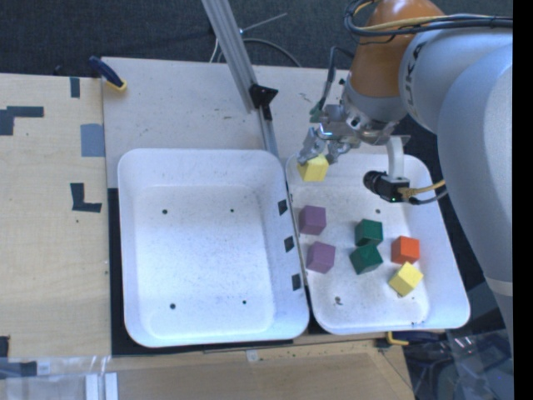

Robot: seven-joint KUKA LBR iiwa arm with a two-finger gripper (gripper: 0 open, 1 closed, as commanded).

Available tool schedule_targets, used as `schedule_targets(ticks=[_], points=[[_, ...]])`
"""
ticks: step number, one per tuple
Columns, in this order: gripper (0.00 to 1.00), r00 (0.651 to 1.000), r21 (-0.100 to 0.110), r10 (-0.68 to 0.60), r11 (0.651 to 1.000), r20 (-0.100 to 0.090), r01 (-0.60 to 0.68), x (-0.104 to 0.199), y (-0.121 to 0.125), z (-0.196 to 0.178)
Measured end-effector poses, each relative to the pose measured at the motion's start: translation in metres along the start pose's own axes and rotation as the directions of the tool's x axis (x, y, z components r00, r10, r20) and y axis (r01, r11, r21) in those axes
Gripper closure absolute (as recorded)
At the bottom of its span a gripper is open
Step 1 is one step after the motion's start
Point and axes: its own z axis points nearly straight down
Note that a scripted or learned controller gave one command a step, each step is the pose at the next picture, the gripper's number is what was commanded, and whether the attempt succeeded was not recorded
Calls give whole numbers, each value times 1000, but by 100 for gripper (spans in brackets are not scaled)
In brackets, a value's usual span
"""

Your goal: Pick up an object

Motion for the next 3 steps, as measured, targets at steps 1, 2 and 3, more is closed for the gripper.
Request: schedule_targets(ticks=[1,2,3], points=[[100,1000,7,15,1000,8,-15,34,-7,5],[100,1000,-6,2,1000,-10,-2,72,-21,-2],[0,1000,-1,8,1000,6,-8,64,-23,2]])
